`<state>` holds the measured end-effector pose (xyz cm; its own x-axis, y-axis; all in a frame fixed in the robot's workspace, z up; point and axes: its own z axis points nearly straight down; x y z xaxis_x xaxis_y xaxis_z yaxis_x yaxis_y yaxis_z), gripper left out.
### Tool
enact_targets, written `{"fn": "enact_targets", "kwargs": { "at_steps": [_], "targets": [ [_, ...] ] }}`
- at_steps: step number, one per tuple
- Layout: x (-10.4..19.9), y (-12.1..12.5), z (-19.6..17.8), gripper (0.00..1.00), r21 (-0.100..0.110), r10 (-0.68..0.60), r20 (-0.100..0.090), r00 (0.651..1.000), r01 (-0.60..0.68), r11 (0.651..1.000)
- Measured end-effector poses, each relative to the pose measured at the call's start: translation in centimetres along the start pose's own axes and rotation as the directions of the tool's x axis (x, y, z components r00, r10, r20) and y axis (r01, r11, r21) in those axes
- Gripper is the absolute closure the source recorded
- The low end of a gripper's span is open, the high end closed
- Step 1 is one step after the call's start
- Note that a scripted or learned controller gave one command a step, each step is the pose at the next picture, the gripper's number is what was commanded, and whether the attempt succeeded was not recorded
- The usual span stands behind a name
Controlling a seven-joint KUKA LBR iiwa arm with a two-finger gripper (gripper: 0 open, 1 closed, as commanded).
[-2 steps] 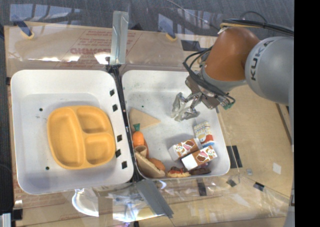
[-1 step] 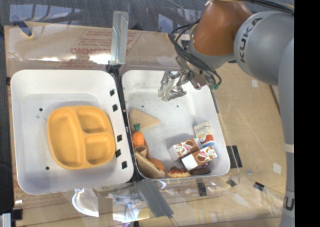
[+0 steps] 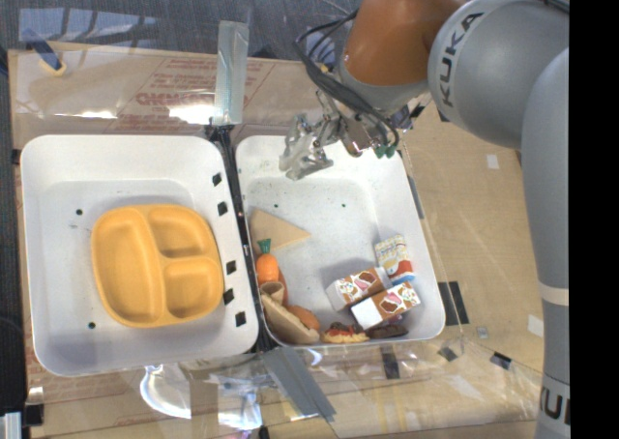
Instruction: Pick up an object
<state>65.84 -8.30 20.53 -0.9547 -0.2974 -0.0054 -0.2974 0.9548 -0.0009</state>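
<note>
My gripper [image 3: 304,156] hangs over the far left corner of the right bin [image 3: 338,200], with nothing visible between its metal fingers. Below it in the bin lie a tan wedge [image 3: 278,230], a small carrot [image 3: 267,267], a brown pastry-like piece [image 3: 283,315] and several small printed cartons [image 3: 379,294] near the front right corner. All of these sit well apart from the gripper, nearer the front of the bin.
The left bin [image 3: 58,186] holds a yellow divided tray [image 3: 155,263]. A grey divider strip [image 3: 230,74] stands upright between the bins at the back. The arm's orange band [image 3: 397,26] and grey body fill the upper right.
</note>
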Motion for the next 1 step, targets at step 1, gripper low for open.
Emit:
{"fn": "enact_targets", "kwargs": {
  "at_steps": [1],
  "targets": [
    [-0.60,1.96,-5.88,1.00,0.002,0.145,0.000,0.989,-0.145,0.989]
  ]
}}
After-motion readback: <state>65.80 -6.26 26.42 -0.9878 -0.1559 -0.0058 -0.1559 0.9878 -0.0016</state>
